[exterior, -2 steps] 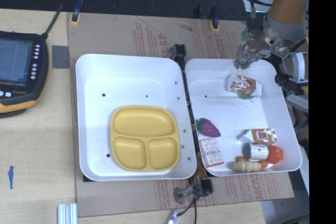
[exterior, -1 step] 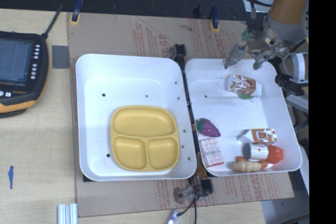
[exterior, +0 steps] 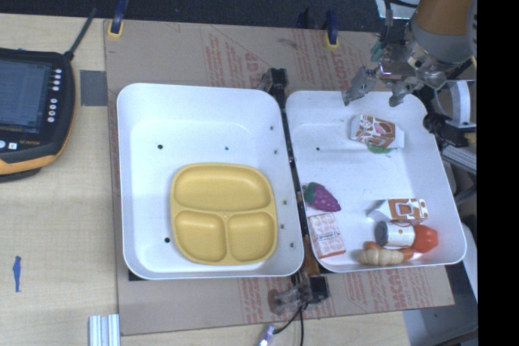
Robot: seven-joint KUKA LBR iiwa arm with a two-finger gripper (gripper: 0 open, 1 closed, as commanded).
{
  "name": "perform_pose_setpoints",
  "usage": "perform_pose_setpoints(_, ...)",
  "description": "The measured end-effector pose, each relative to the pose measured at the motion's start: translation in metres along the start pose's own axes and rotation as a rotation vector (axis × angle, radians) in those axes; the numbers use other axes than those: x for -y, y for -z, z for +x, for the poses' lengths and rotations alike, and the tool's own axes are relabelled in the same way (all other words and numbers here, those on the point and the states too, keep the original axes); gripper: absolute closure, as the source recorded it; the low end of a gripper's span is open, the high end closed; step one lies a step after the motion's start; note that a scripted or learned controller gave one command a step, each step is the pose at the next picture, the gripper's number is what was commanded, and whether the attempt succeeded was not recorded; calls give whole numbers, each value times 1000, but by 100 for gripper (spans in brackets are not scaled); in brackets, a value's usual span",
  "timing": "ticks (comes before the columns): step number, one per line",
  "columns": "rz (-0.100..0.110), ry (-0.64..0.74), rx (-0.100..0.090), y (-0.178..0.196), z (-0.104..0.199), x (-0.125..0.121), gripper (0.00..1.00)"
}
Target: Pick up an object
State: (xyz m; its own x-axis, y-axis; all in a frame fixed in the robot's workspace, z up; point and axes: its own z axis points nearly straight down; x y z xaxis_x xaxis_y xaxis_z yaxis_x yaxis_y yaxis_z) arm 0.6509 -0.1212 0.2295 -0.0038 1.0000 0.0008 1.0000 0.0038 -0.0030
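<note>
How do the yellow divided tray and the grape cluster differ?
The yellow divided tray lies in the left bin; the purple grape cluster lies in the right bin, near its left wall. The tray is far larger. The tray is flat with three compartments; the grapes are lumpy. The gripper holds neither.

2 white bins (exterior: 130,113), 1 yellow tray (exterior: 223,213), approx 7 small items (exterior: 375,131) in right bin.

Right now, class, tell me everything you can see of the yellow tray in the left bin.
The yellow tray is a rounded, matt, plastic-looking dish with three compartments: one wide one at the far side, two smaller ones nearer the camera. It lies flat, face up, on the floor of the left bin, toward its near right corner. Nothing rests in it.
</note>
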Motion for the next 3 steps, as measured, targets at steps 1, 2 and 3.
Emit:
perform_pose_setpoints(1, 2, 0, 2, -17, -28, 118, 0)
perform_pose_setpoints(2, -1, 0, 0, -17, 1, 21, 0)
perform_pose_setpoints(3, 1, 3, 1, -7, 0, 21, 100)
